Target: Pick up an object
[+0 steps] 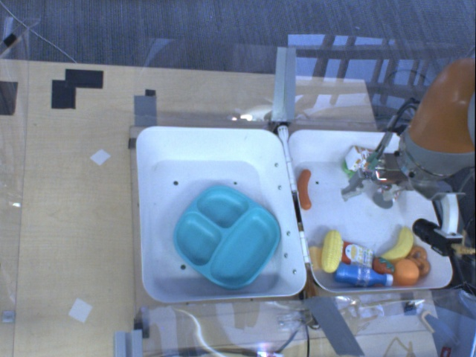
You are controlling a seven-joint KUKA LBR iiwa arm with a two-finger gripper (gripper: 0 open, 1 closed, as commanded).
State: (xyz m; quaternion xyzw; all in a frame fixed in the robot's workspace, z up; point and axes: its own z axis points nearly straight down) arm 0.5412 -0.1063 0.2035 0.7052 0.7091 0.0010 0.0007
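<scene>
My gripper (370,192) hangs low over the back right part of the right bin (327,155), its two grey fingers spread apart and nothing between them. Just behind it lies a small green and white packet (355,159). A red sausage (304,188) lies by the bin's left wall. Along the front edge sit a yellow corn cob (332,250), a red-labelled bottle (358,255), a blue bottle (361,276), a banana (402,244) and an orange (407,271).
The left bin (171,155) holds a blue divided plate (227,235). A metal post (285,84) stands behind the wall between the two bins. The arm's orange band (446,110) looms over the right bin's far right side.
</scene>
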